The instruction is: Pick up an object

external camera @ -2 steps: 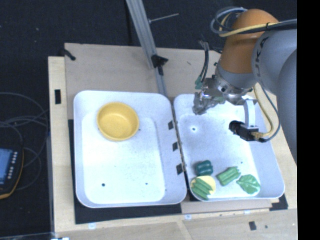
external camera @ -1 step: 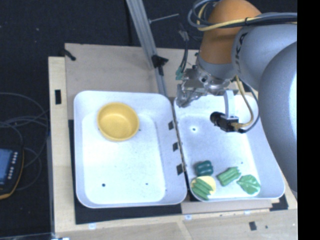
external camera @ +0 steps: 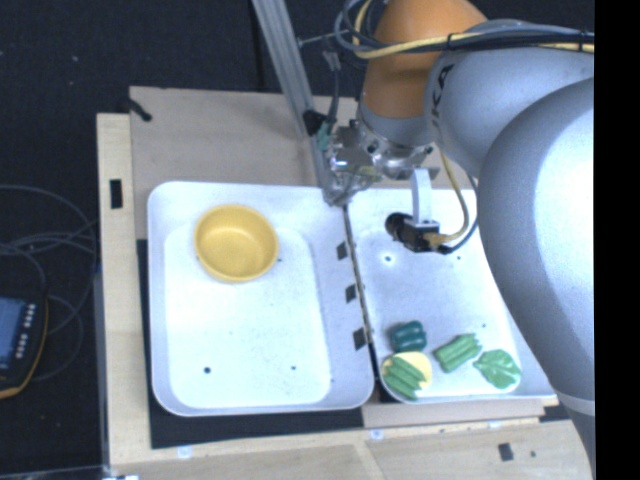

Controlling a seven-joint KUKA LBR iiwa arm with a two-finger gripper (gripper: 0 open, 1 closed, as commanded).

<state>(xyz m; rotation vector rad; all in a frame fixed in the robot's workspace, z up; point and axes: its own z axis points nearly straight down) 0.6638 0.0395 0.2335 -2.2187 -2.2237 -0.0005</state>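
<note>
Hanging over the far end of the divide between the two bins: gripper (external camera: 345,183), wrist above it under the orange band (external camera: 415,43).
Gripper state: cannot tell; mechanism blurred and seen from above, nothing visibly carried beneath it.
Gripper placement, judged: high and off to the far edge, well apart from every object; reads as a transit or start pose rather than a descent onto a target.
Left bin (external camera: 250,368): yellow bowl (external camera: 237,243) near the far left corner, upright, mouth up, standing alone; remainder of the floor bare apart from a few dark specks.
Right bin (external camera: 450,278): candidates for the pick gathered at the near edge.
Near-edge cluster: dark green block (external camera: 407,335); ridged green piece (external camera: 456,351) just beside it; leaf-shaped green piece (external camera: 498,367) toward the near right corner; another ridged green piece (external camera: 402,375) lying on a small pale yellow disc (external camera: 418,368) at the near left corner.
Cluster handling, judged: pieces close together and close to the rim, so little room for fingers on the near side; risk of nudging a neighbour.
Bowl handling, judged: easiest reach, open space all round, rim offering a pinch.
Dark fitting (external camera: 412,230): cable-fed part hanging from the arm over the far half of the right bin.
Surface: pale wooden bench (external camera: 200,133) carrying both bins, black mat showing at the left bin's near edge.
Room: dark floor, cables and a handheld pendant (external camera: 18,333) at the left; slanted metal rail (external camera: 280,43) behind the bench.
</note>
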